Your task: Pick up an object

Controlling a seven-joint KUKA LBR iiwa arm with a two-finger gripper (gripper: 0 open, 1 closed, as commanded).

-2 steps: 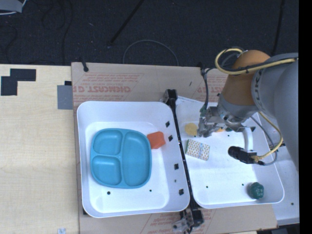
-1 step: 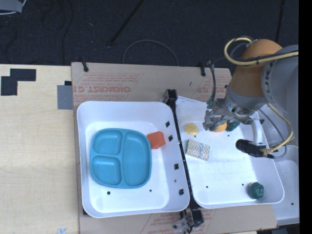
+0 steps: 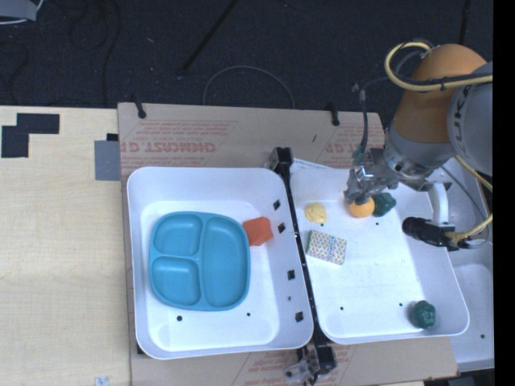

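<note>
The gripper (image 3: 364, 193) is down in the right bin (image 3: 438, 292) directly over an orange object (image 3: 361, 208) beside a dark green one (image 3: 385, 204), so the grasp step seems underway; finger state cannot be told, and next comes a clean lift.

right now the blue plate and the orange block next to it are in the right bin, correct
Not quite. The camera view shows the blue plate and the orange block beside it in the left bin, not the right bin.
</note>
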